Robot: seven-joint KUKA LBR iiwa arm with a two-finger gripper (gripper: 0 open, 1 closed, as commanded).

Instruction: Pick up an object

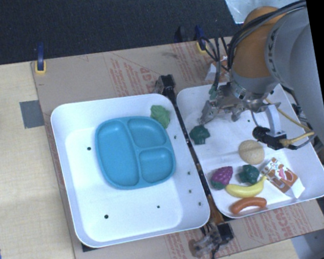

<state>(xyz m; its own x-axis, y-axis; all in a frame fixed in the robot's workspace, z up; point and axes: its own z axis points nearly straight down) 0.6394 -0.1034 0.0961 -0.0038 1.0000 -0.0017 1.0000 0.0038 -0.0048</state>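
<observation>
1. Grey and orange, the arm is the largest thing we see; it reaches in from the right over the far end of the right bin.
2. White, the left bin carries a blue tray with a green piece at its far right corner.
3. The pincer hangs low over the right bin's far left corner. We cannot tell how it is set, and we see nothing in it.
4. We judge the task barely begun: the reach is made; the grasp and the lift are left.
5. The nearest candidate is a dark green piece, just near-left of the pincer, lumpy with no clear long axis.
6. Further toward us lie a tan ball, a packet, a banana running left to right, a sausage likewise, and a purple piece.
</observation>
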